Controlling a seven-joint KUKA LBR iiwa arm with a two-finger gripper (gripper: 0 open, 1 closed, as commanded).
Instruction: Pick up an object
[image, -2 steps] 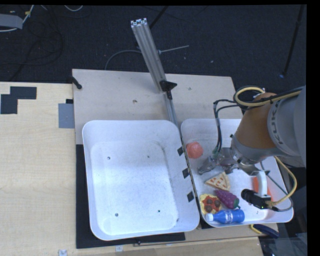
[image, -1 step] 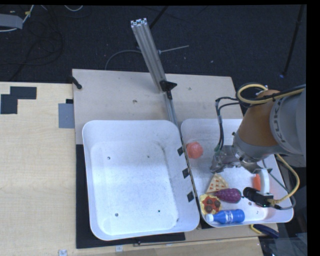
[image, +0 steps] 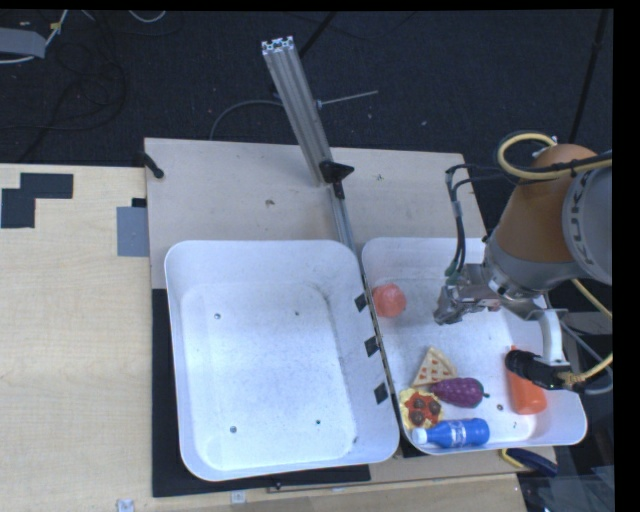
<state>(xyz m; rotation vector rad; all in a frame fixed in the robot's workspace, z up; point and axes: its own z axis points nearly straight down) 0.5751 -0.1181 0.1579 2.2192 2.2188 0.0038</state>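
Note:
The right bin (image: 400, 258) holds a red-orange ball (image: 389, 299) near its left wall. Lower down lie a tan waffle wedge (image: 433, 366), a purple eggplant-like toy (image: 459, 391), a yellow and red toy (image: 420, 408), a blue bottle (image: 455, 433) and an orange block (image: 526, 391). My gripper (image: 452, 308) hangs over the middle of this bin, right of the ball and above the wedge. I see nothing between its fingers.
The left bin (image: 262, 355) sits beside the right one, divided by black clips (image: 370, 345). A slanted metal rail (image: 305, 110) rises behind the bins. Yellow and black cables loop around the arm's wrist (image: 540, 230) at right.

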